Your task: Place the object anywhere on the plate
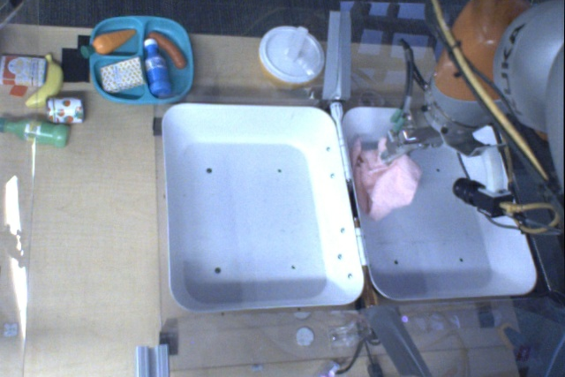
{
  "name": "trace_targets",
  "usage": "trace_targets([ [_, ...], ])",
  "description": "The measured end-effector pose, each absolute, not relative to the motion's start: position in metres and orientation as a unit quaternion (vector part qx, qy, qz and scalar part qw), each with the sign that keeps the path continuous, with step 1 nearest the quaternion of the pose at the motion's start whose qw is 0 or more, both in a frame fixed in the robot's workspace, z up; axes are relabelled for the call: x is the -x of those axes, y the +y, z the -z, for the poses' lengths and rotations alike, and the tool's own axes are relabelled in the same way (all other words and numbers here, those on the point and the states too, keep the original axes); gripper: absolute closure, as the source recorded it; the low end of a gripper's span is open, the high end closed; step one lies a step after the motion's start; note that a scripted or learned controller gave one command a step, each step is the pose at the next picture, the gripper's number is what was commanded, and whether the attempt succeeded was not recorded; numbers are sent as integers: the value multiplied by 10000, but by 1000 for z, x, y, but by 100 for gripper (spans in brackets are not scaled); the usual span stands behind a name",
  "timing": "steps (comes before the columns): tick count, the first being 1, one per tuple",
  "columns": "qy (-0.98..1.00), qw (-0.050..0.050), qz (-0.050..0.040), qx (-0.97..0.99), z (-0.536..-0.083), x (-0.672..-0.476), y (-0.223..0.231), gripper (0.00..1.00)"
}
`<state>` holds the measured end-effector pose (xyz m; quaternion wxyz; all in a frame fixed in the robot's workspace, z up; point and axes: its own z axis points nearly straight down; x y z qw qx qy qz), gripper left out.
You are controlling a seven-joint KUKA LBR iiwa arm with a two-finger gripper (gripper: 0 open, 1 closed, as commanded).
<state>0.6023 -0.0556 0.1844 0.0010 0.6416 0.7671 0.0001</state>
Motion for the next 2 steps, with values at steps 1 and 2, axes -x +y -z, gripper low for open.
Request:
trace_targets([
  [1, 7695, 13, -10, -6387, -225, -604, -54, 100],
  [2, 8817, 12, -7, -4717, -227, -610, -2, 100],
])
